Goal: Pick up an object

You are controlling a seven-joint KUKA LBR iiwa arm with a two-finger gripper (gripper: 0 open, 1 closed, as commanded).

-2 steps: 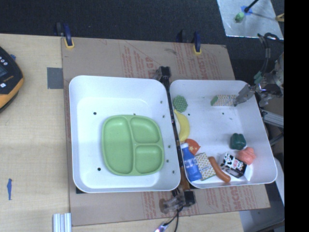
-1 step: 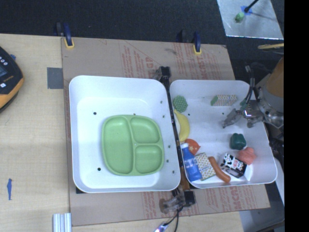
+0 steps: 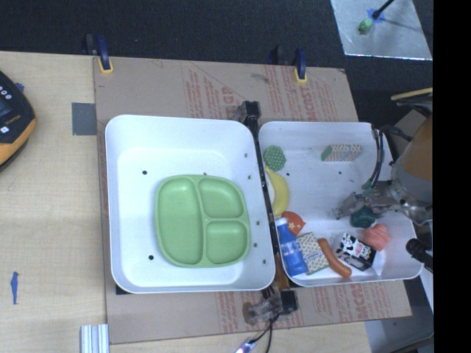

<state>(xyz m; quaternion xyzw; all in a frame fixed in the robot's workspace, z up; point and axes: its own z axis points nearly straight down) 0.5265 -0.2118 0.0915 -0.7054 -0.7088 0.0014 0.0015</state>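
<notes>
Nearest the camera, along the front wall of the right bin point(image 3: 316, 132): blue bottle point(image 3: 290, 248) lying lengthwise against the divider; patterned card packet point(image 3: 312, 252) just beside it; orange-brown sausage-shaped toy point(image 3: 335, 259) slanting across the packet's right edge; black-and-white cow-patterned item point(image 3: 358, 250) touching the sausage toy's far end; pink rounded object point(image 3: 377, 235) near the front right corner. Middle of right bin: red-orange ball-like piece point(image 3: 293, 222) against the top of the bottle; yellow banana-shaped item point(image 3: 278, 190) pressed along the left wall; green round textured disc point(image 3: 274, 156) behind it; small patterned rectangular block point(image 3: 341, 151) near the back wall, well apart from the rest. Gripper point(image 3: 359, 206): lowered into the right half of the right bin, metallic fingers reaching left, directly over a dark teal object point(image 3: 362, 217); whether the claw is open, closed or gripping the teal object cannot be told from this view. Arm point(image 3: 412, 169): grey with orange band, entering from the right over the bin rim, with dark cables looping behind it. Left bin point(image 3: 125, 145): one pale green divided plate point(image 3: 200, 220) with three compartments, lying flat near the centre, slightly toward the front. Bench surround: brown cardboard sheet point(image 3: 221, 87) under both bins, clamped at the back edge; yellow-and-black handheld device point(image 3: 11, 123) at the far left
</notes>
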